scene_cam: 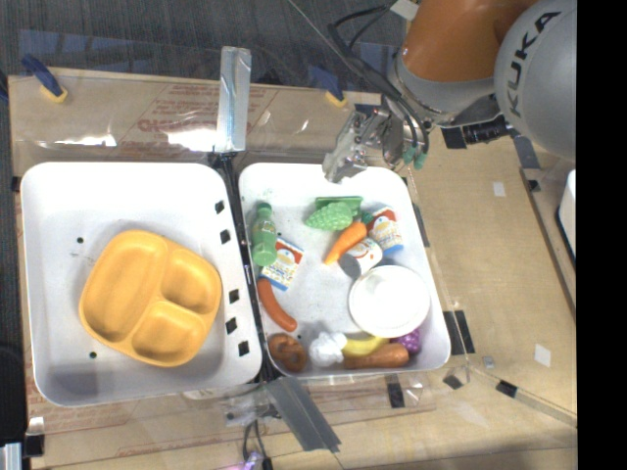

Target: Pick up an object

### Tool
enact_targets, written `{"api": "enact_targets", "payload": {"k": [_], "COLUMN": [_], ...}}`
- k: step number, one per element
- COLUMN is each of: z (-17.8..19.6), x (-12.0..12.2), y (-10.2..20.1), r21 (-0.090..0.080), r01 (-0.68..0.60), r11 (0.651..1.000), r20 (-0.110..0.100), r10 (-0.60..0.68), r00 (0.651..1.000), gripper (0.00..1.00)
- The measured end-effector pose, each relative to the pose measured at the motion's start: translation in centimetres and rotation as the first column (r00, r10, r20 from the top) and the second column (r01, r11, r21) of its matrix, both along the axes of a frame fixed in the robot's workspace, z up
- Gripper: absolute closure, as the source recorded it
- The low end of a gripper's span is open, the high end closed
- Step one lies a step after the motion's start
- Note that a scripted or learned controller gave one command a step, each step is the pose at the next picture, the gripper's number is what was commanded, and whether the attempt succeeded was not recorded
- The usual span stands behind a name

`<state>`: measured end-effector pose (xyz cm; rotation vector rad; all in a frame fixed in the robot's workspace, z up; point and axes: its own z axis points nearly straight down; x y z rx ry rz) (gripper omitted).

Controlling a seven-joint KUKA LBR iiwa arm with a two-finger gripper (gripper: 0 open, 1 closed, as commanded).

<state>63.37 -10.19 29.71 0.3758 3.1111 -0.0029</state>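
Claw (345,157) hangs over the far rim of the right bin (431,292), nothing visible between its fingers; can't tell if they are apart or together. Nearest item is the green leafy toy (331,211), just at 6 o'clock of the claw. Orange carrot (343,241) lies beside it, green bottle (263,235) at 8 o'clock. White round plate (389,300) partly covers items at the near edge, hard to identify. Red sausage (275,305) lies curved near the divider. Left bin (49,194) holds a glossy yellow sectioned plastic tray (149,296).
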Motion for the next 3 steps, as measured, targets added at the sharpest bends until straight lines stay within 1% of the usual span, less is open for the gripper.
{"api": "enact_targets", "payload": {"k": [1, 2, 3], "z": [-2.8, -8.3, -19.2], "x": [-1.1, -3.4, -5.6], "y": [-8.4, -4.1, -1.6], "r21": [0.001, 0.004, -0.001], "r01": [-0.207, -0.383, -0.39], "r11": [0.978, 0.924, 0.921], "r20": [-0.008, -0.008, -0.001], "r10": [0.207, 0.383, 0.39], "r00": [0.978, 0.924, 0.921], "gripper": [1.0, 1.0, 1.0]}}
